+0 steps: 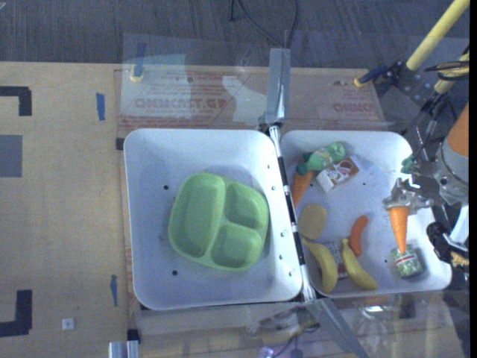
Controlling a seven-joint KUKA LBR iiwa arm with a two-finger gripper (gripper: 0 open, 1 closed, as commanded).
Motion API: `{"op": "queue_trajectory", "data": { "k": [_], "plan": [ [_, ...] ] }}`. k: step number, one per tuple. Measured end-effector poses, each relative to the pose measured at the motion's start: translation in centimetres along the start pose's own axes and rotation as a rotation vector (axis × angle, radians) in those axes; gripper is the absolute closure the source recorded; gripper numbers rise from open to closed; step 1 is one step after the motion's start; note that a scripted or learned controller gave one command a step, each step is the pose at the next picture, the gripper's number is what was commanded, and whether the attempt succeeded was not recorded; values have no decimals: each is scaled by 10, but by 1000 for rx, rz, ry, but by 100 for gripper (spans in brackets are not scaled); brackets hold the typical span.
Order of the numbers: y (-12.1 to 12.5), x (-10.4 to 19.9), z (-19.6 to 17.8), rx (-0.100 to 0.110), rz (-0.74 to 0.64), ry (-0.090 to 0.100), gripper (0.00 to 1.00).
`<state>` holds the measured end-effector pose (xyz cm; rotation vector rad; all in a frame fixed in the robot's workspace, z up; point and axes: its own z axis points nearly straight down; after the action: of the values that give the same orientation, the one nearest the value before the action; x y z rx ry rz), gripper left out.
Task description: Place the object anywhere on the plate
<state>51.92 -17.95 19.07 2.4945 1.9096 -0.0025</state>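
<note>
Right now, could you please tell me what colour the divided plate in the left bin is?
Light green; the divided plate shows best in the camera view, lying in the left bin.

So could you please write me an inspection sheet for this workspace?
Surface: bench bearing two white bins, left bin and right bin, side by side.
Job's things: green plate with compartments in the left bin, nothing on it; carrot at the gripper, upright, a grasp not confirmed.
Clutter: right bin holds two bananas, a second carrot, a potato-like piece, a red piece, a packet, a green toy.
Grippers: gripper over the right bin, above the carrot top.
Cables: black cable looped on the floor behind.
Surroundings: grey carpet, yellow pole.
</note>
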Motion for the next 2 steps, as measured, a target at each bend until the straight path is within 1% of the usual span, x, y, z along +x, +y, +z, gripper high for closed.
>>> {"op": "queue_trajectory", "data": {
  "k": [1,2],
  "plan": [
    [-27,85,-13,2,-71,2,100],
    [-2,160,6,-1,-60,1,100]
  ]
}}
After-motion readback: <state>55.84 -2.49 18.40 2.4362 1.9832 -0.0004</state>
